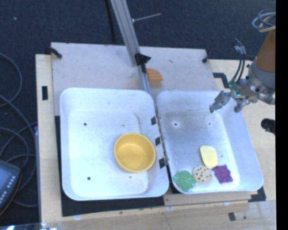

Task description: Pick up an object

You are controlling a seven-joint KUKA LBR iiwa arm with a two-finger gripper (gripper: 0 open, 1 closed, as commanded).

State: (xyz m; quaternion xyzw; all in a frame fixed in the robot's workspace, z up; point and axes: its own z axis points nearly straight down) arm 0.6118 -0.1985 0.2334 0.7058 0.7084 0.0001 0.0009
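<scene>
Gripper point(229, 102) sits over the far right edge of the right bin point(240, 138), two grey fingers spread apart with nothing between them, so it's open and holding zip. Grey wrist above it, orange band just showing at the right side of the view.

Counts: two white bins, one bowl, four small flat things, one orange thing outside the bins.

Left bin point(86, 128) has just the one yellow bowl point(134, 152), round, smooth plastic look, sitting upright toward the near right part of the bin, close to the divider side. Bin floor is white with a few dark specks.

Right bin looks scuffed and greyish in the middle, like worn plastic. All four small pieces are bunched in its near corner area, well apart from the gripper:
- yellow piece point(209, 156), smooth, rounded oblong
- cookie point(201, 174), round, tan with dark dots, just below the yellow one
- green piece point(184, 180), roundish and flat, at the near left corner, right beside the cookie
- purple piece point(223, 173), lumpy blocky outline, on the cookie's other side

Orange blob point(154, 75), rounded, lies on the pale board behind the bins, next to a ribbed metal rail point(126, 25) that slants up from between the bins.
</scene>
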